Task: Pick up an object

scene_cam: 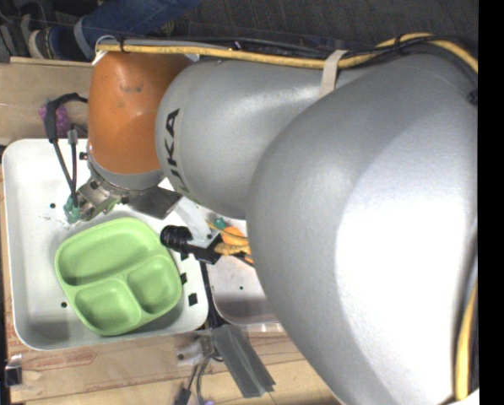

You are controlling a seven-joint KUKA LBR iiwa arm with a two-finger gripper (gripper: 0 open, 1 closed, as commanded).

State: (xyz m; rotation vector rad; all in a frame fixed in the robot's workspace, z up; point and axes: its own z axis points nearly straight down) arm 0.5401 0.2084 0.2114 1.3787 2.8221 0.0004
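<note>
The tool [83, 202] hangs low in the left white bin [19, 226], left of frame; clenched or released, I can't tell. A green three-compartment plate [116, 281] lies just below it, and an orange item [235, 243] sits mid-frame.

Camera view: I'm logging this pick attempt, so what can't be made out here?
1. Right bin: mostly hidden under the arm.
2. Orange item: partly covered by the arm, so its kind is unclear.
3. Gripper, beside the green tray: too small and blurred to tell whether it holds anything.
</note>
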